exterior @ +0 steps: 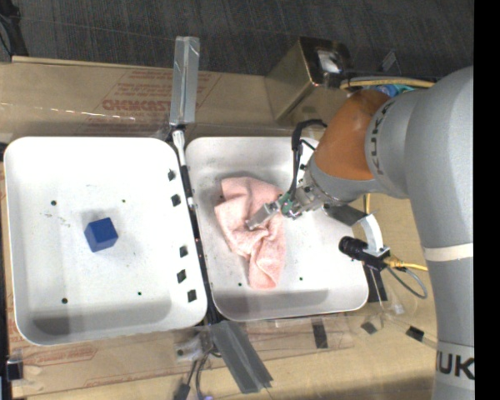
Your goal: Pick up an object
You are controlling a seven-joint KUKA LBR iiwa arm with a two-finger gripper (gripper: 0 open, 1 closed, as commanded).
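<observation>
Lying crumpled in the right bin, a pale pink cloth spreads from near the bin's middle toward its front, its folds bunched and one narrower end trailing toward the near wall. Its surface looks soft and wrinkled, with a thicker hump at the far end. The gripper sits down on the cloth's middle, metal fingers pressed into the folds; how far apart they stand cannot be told, since the fabric and the slanted view hide the tips, and no part of the cloth is clearly seen between them. Behind the gripper the grey arm with its orange band comes in from the right and covers the bin's far right corner and part of the bench. A black cable loops up from the wrist. The left bin holds a small blue cube, resting left of centre and well apart from its walls. Farther back, cardboard printed with red lettering lies flat behind both bins.
</observation>
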